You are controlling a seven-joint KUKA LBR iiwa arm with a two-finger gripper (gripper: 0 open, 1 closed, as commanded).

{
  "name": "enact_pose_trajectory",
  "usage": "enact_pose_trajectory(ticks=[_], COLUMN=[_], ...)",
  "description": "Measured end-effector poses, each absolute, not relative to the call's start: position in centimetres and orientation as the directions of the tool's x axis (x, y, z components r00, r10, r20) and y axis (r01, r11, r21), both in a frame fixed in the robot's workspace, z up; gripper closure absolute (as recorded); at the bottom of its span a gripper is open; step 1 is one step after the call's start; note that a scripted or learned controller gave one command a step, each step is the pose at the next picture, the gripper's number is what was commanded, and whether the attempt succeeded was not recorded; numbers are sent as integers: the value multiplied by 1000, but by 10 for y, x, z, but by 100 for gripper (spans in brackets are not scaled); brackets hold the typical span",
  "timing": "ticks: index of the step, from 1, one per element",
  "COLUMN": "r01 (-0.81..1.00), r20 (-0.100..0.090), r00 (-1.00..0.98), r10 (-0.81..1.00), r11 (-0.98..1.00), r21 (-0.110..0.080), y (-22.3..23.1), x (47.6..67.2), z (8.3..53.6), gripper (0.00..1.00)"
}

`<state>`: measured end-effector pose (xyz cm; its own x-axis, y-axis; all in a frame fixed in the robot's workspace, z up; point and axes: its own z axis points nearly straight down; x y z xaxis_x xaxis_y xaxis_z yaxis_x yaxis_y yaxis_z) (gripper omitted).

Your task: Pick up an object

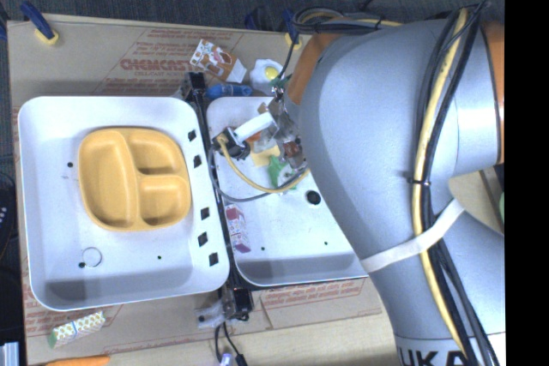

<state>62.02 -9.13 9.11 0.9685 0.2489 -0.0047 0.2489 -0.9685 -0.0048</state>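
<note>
The likeliest thing to pick is a small green piece (276, 171), bright and glossy, lying in the upper middle of the right bin (292, 246). Its shape is hard to read because the pincer (286, 147) sits right over its top edge. It may be touching it, though from this slant I cannot say for sure. I also cannot tell whether the pincer is open or closed, and I see nothing plainly gripped in it.

Just right of the green piece, on the smooth white bin floor, lies a small round black piece (313, 198), apart from it. A flat printed packet (237, 229) with red marks leans against the bin's left wall.

The grey arm (386, 141), broad and matte, covers the bin's right half.

The left bin (39, 184) holds a yellow tray (133, 177). It is rounded at the corners and moulded into compartments, with a dull plastic sheen.

Beyond the bins, on the cardboard-covered desk (129, 56), a blue item (230, 90) lies close to the right bin's far rim. A crinkled snack wrapper (211, 57) and a white-and-yellow item (268, 71) lie nearby. A patterned packet (77, 327) lies near the front left corner.
</note>
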Motion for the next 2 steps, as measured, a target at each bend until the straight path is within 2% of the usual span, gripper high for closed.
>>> enact_pose_trajectory(ticks=[1,2], r01=[385,484], r20=[-5,-3], r00=[923,875], r10=[385,484], r11=[-923,-875], r21=[-6,-5], y=[-93,-91], x=[505,575], z=[93,91], gripper=[0,0])
